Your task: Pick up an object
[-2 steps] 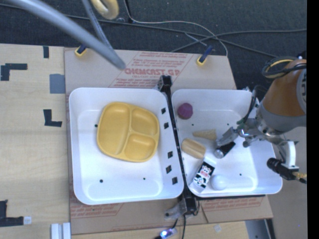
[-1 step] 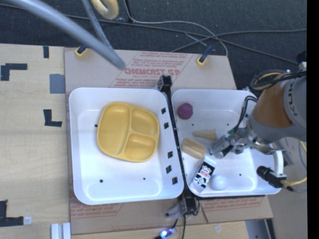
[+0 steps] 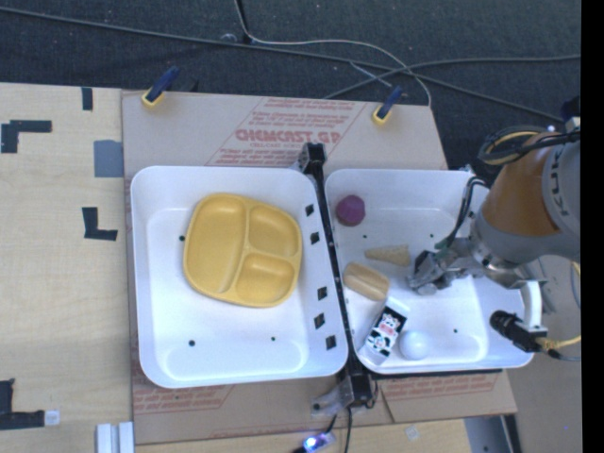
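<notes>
In the right bin lie a purple ball, a tan cone-shaped wedge, a tan bread-like block, a small carton with a black-and-white cow print and a white ball. My gripper hangs low over the bin's middle, just right of the wedge's wide end and up-right of the block. The dark fingers are seen from above and nothing shows between them. A yellow divided plate rests in the left bin.
The arm's orange band and grey wrist cover the right bin's right side. A black divider runs between the bins. Cardboard lies beneath them, clamped at the back. Cables cross the dark floor behind.
</notes>
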`<state>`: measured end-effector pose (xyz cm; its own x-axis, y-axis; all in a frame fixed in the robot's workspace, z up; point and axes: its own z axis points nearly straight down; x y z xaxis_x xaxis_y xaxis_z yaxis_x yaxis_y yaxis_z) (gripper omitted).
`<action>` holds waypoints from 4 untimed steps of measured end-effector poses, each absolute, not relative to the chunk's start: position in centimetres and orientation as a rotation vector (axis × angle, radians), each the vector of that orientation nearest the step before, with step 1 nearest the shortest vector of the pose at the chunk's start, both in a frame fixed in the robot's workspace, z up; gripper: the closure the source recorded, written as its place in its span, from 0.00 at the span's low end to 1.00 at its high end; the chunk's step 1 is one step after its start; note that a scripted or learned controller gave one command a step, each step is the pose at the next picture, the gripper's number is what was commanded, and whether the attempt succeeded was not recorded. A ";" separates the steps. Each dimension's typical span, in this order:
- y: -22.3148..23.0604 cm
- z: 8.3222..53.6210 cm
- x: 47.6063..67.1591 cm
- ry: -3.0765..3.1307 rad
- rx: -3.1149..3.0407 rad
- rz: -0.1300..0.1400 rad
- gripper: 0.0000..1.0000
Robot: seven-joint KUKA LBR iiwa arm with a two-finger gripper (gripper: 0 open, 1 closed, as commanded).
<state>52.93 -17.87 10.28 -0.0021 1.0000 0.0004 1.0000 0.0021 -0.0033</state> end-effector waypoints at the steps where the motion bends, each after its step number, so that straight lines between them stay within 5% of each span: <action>1: -17.5 14.8 52.3 -2.224 -2.221 -0.001 1.00; 3: -17.3 24.0 53.0 -2.225 -2.221 -0.002 1.00; 4: -11.9 24.8 53.8 -2.229 -2.213 -0.002 1.00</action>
<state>53.76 -11.87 24.78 -0.0069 1.0000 0.0012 1.0000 0.0069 0.0006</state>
